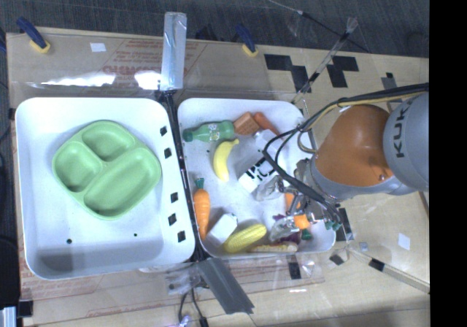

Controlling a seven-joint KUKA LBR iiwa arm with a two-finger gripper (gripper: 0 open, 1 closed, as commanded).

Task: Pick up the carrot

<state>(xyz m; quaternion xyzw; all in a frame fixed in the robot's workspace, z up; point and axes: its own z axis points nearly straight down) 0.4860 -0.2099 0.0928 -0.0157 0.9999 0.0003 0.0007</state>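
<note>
While gripper (292, 225) sits among clutter well apart from carrot (201, 205); jaw state unreadable; risks wrong grab.

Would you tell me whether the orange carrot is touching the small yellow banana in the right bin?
Apart. The camera view shows white bin floor between the carrot and the banana above it.

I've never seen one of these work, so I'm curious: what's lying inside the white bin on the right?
Inside the right bin: a carrot, banana, green bottle and a yellow piece. The arm covers the bin's right part.
</note>
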